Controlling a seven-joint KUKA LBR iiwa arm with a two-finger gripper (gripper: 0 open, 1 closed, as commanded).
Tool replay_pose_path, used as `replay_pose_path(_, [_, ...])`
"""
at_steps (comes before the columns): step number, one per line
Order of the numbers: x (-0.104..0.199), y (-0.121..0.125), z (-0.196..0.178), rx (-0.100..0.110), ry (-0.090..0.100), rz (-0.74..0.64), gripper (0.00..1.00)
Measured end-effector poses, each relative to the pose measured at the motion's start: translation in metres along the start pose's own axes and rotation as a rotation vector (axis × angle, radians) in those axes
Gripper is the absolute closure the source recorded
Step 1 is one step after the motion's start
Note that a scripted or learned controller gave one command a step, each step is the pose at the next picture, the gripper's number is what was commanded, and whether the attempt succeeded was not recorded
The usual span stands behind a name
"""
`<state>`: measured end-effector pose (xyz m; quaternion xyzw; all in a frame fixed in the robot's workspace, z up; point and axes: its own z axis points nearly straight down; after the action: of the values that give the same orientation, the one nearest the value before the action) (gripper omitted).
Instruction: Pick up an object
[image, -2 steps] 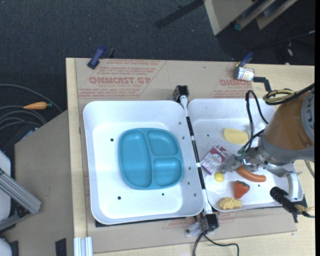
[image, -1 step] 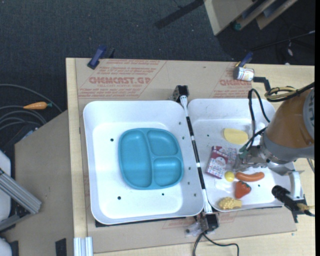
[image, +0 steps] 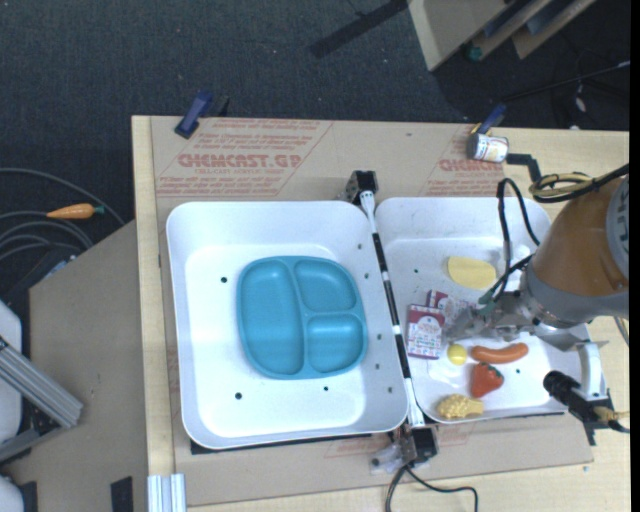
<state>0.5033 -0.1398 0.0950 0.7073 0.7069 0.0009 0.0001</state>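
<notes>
The right bin holds several toy foods. A pale yellow piece lies toward the back. A red and white packet sits by the left wall. Close to the front lie a small yellow ball, an orange-red sausage, a red strawberry-like piece and a bumpy yellow piece. My gripper reaches in from the right and is low over the bin, between the packet and the sausage, just above the yellow ball. Nothing visibly sits in it.
The left bin bears a blue divided plate. A black divider runs between the bins. The arm's grey and orange body covers the right bin's right side. Cables loop over its back edge.
</notes>
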Motion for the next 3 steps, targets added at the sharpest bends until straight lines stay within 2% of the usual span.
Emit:
replay_pose_path(1, [0.033,-0.007,0.006,-0.014,-0.024,0.011,0.00])
replay_pose_path(2, [0.034,-0.020,0.005,-0.024,-0.027,0.013,0.00])
replay_pose_path(3, [0.035,-0.020,0.005,-0.025,-0.027,0.014,0.00])
